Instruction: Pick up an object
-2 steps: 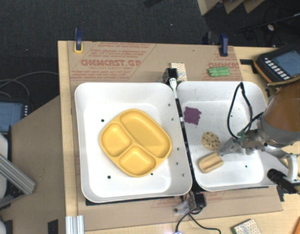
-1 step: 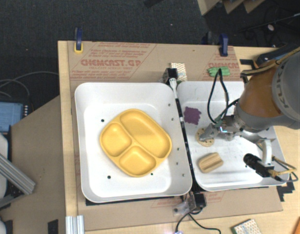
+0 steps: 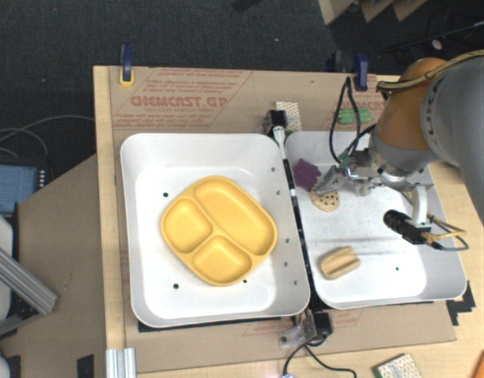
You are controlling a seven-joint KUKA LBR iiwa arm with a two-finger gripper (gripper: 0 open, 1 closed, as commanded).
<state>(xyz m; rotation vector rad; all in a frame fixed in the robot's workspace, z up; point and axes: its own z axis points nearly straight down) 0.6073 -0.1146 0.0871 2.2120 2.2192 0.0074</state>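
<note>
Over the right bin [image 3: 430, 286], the gripper [image 3: 334, 183] hovers right above the cookie [image 3: 327, 201], purple piece [image 3: 306, 172] just left; whether it's clenched or released, I cannot tell. Bread roll [image 3: 338, 262] lies well below.

On my bench's brown board [image 3: 186, 93], above the bins, I read red print: "CHEMCAST GP".

Two white bins are counted: the left bin [image 3: 139, 211] and the right bin [image 3: 430, 278]. One yellow divided plate [image 3: 218, 228], with three compartments, is seen. One round cookie [image 3: 327, 201], one purple piece [image 3: 307, 172] and one tan bread roll [image 3: 338, 262] are counted. One gripper [image 3: 345, 176] is seen.
</note>
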